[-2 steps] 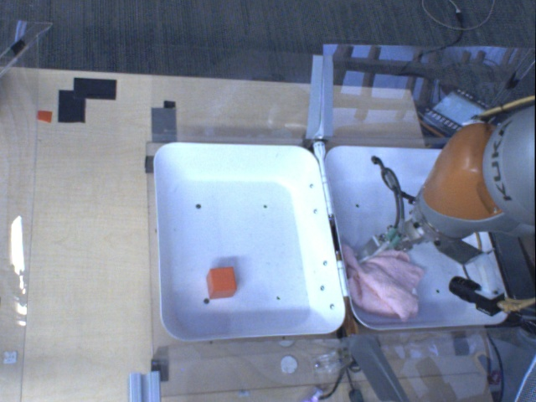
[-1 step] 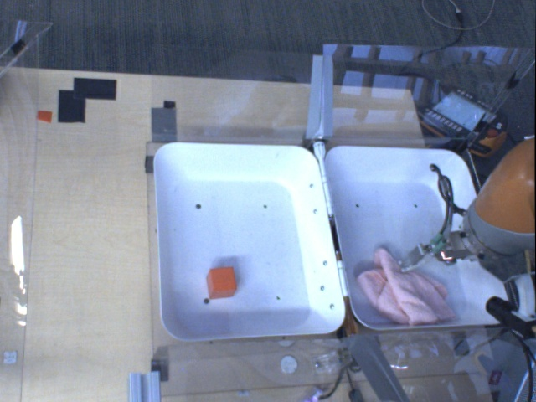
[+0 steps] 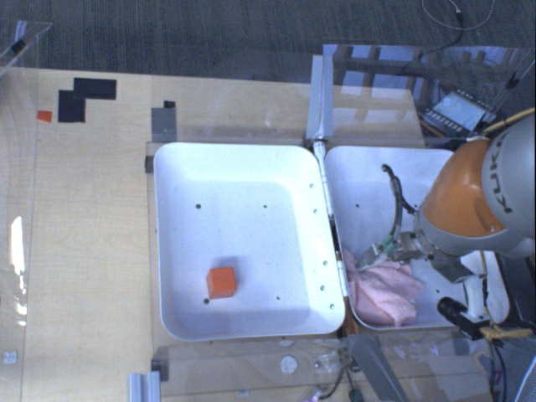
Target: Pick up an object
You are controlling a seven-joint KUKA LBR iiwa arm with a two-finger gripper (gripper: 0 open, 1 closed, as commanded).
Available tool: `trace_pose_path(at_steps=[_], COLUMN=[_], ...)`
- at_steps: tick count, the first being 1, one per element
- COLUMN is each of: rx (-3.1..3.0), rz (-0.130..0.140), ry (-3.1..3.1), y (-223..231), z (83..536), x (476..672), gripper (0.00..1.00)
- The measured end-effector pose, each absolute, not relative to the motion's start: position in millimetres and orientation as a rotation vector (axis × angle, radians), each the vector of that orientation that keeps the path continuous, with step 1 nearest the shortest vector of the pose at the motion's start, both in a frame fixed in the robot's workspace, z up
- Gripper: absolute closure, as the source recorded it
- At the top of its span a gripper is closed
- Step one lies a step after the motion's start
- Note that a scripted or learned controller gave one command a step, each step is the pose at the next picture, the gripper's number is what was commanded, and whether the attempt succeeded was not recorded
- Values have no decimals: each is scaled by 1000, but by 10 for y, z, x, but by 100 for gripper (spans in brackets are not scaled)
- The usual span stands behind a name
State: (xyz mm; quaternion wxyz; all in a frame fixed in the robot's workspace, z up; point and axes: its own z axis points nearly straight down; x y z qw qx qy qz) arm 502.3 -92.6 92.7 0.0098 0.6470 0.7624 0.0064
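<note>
An orange cube (image 3: 222, 282) lies in the left bin (image 3: 234, 166), toward its near left corner. A crumpled pink cloth (image 3: 383, 293) rests in the near left corner of the right bin (image 3: 360, 174). My gripper (image 3: 400, 249) hangs low over the right bin, just above the cloth's far edge. The orange and grey wrist hides most of it from the right.
A metal divider (image 3: 320, 99) stands between the bins at the back. Black shapes (image 3: 82, 97) and a small orange tag (image 3: 44, 116) lie on the bench at far left. A laptop (image 3: 456, 111) sits beyond the right bin.
</note>
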Motion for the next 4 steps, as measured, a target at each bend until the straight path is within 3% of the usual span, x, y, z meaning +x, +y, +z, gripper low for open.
trace_pose_path(at_steps=[1,2,3,4], rx=[2201,2112,1961,1983], rz=[6,11,17,7], ry=[2233,2306,2437,2427], y=[-1306,-1668,-868,-801], z=[1015,902,906,1866], x=[5673,5234,5644,5431], gripper=[0,0,0,0])
